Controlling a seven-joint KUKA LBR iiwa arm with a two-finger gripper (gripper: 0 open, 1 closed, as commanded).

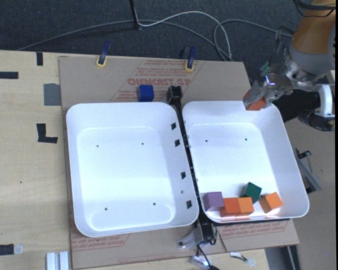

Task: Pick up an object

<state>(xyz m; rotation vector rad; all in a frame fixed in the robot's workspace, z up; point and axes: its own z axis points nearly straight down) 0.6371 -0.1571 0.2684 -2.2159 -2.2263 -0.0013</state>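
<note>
Dark carpet lay behind the bench, with thin cables curling across it, and a brown cardboard sheet sat under two white bins. One landmark helps to place everything: the black clips that ran down the line where the two bins met. To the right of the clips and far toward the back, the gripper hung over the back rim of the right bin, and a small orange block sat pinched between its fingers, lifted above the rim. So the fingers were closed on that block, and the picking part looked done or nearly done. To do this step well, I think the arm should keep its squeeze firm and move slowly and straight, because the block seemed held near its edge and a quick swing could shake it loose. It should also stay high enough to clear the bin wall. To the right of the clips and near the front, four more blocks lay close together in the right bin: a purple block, an orange brick just beside it, a green block behind that, and another orange cube farthest from the clips. To the left of the clips, the left bin showed just its white floor. Behind that bin, a little blue block rested on the cardboard.
</note>
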